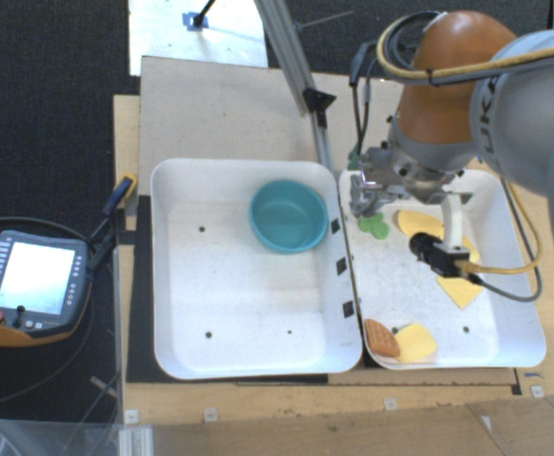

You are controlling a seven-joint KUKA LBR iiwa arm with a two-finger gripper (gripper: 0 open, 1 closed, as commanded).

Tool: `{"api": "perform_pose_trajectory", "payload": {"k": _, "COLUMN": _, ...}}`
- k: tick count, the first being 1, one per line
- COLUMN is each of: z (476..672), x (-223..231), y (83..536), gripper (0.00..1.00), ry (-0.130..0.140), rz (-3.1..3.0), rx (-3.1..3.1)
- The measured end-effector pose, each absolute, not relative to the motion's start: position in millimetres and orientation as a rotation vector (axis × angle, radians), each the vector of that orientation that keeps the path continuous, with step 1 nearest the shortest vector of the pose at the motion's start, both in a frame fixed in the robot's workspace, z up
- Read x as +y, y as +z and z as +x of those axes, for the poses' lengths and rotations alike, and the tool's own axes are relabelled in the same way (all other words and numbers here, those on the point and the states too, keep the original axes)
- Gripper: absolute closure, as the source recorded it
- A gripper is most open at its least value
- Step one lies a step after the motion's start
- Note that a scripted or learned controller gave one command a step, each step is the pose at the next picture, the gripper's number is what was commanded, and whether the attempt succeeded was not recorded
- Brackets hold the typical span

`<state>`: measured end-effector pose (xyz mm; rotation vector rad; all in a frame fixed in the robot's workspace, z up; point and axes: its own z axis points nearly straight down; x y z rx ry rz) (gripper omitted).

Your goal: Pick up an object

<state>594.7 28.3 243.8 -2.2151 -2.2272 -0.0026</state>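
Observation:
My gripper hangs over the far left corner of the right bin, under the arm's orange band. Just below it lies a small green object. A yellow piece rests to its right, partly under the arm. A yellow wedge lies near the bin's middle. At the bin's near left corner sit a brown biscuit-like piece and a pale yellow lump, side by side. A teal bowl stands upright at the far right of the left bin.
The wall between the two bins runs just left of the gripper. A black cable fitting and a yellow cable hang from the arm over the right bin. A metal pole slants across the back. A teach pendant lies off the bench at the left.

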Motion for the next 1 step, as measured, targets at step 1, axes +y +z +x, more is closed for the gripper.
{"api": "perform_pose_trajectory", "payload": {"k": 1, "z": 573.6, "x": 73.6, "y": 226.4, "gripper": 1.0, "ry": 0.0, "rz": -2.216, "rx": -2.225}}
